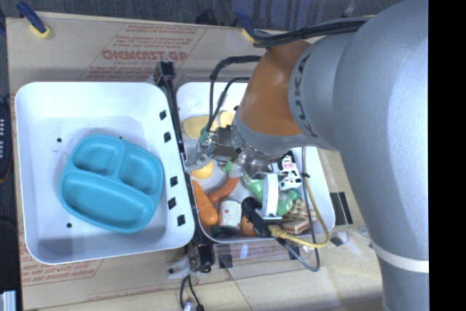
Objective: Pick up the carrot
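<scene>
Two shallow white bins side by side on the counter (87, 58), brown with red print across it. In the left bin (44, 102), a blue divided tray (111, 182), lying flat near the middle, well apart from the walls. In the right bin (191, 95), a crowded heap of small toy foods and packets, much of it hidden under the grey arm (364, 98) reaching in from the right, orange band (273, 95) just above the wrist. The claw (218, 149) low over the near-left part of that bin, among cables and metal fittings; cannot tell whether apart or together, hidden by the wrist and clutter. The carrot (205, 206) lying at the left side of the right bin, close along the dividing wall, orange, tilted with one end toward the front edge, just below and beside the claw, not visibly between anything. Beside it a second orange piece (224, 189), a small white can (230, 215), a green object (256, 187) and a black-and-white cow-patterned carton (290, 172). Yellow items (198, 129) near the bin's far-left part. A blue clamp (33, 20) at the counter's far-left corner.
</scene>
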`<state>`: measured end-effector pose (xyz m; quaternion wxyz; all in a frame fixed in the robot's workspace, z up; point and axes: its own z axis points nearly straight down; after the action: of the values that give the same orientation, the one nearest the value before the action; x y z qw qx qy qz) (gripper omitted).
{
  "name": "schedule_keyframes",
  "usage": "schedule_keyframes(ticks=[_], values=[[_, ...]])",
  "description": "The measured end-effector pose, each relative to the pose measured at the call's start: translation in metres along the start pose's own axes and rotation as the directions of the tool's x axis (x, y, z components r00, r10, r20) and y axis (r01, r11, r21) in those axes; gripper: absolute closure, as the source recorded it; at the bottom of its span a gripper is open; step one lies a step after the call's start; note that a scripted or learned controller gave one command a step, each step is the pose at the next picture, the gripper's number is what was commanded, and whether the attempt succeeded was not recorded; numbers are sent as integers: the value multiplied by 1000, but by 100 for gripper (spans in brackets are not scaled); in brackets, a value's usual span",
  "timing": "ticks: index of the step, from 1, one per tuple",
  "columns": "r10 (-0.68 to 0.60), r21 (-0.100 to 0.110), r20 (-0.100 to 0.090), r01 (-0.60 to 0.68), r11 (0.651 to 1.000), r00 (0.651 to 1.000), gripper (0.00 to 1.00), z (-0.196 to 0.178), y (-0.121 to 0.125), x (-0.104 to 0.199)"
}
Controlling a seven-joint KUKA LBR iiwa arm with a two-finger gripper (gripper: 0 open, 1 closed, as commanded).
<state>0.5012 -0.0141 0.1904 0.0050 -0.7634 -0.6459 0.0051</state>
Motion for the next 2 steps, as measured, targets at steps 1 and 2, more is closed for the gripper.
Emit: schedule_keyframes(ticks=[1,2], values=[[234,-7,0,-234,972,972,0,0,9,-61],[505,0,-2,-505,863,863,0,51,89,-112]])
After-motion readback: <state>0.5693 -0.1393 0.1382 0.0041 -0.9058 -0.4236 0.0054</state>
